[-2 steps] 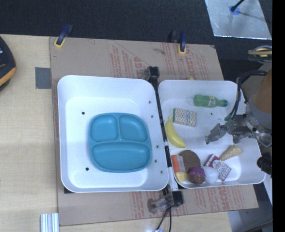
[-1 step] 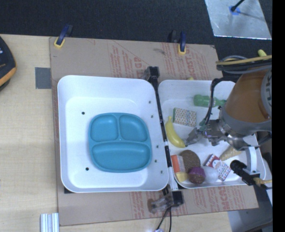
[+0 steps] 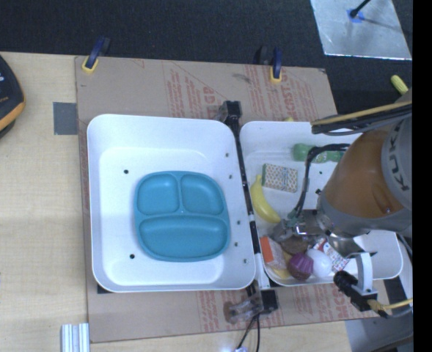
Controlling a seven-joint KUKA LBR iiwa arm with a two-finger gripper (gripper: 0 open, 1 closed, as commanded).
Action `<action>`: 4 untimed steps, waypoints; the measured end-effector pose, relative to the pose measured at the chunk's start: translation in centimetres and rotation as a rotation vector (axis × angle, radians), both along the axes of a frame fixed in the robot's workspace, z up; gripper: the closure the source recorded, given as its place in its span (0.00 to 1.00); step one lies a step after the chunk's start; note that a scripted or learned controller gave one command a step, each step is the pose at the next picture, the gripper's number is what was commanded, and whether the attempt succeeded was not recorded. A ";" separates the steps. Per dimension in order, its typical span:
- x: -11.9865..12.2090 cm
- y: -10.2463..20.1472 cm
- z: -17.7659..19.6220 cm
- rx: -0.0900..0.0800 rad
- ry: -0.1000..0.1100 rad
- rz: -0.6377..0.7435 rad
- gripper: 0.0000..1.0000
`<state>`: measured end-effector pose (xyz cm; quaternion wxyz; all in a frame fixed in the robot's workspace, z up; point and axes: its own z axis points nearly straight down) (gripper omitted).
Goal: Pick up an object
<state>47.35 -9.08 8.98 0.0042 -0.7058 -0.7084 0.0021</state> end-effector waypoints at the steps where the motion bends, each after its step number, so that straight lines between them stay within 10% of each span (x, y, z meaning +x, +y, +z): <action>1: 0.2 -0.2 1.2 -0.003 -0.003 0.002 1.00; 2: 4.3 5.4 10.8 -0.001 -0.018 0.008 1.00; 3: 4.0 5.0 10.2 -0.002 -0.005 0.001 0.00; 4: 3.2 -2.3 1.9 -0.004 0.002 -0.006 0.00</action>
